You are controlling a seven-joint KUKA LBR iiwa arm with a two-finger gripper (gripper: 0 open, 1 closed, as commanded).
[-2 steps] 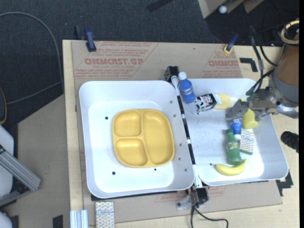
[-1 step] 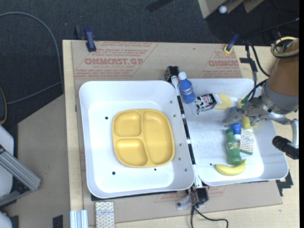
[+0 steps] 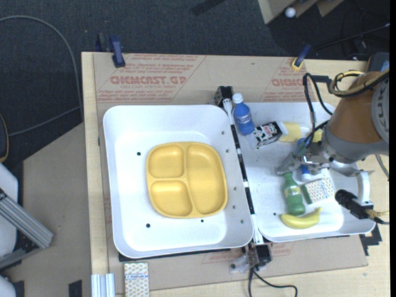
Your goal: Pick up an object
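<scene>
Gripper [image 3: 304,166] hovering right of centre over green bottle [image 3: 293,195]; claw state, cannot tell. Bottle probably light, stiff, slippery; taking mid-body seems best.

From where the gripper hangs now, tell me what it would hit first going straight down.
Most likely the green bottle lying in the right bin, since the gripper sits just above its top end. The patterned packet lies close beside it. Depth is hard to judge from this slanted view.
</scene>
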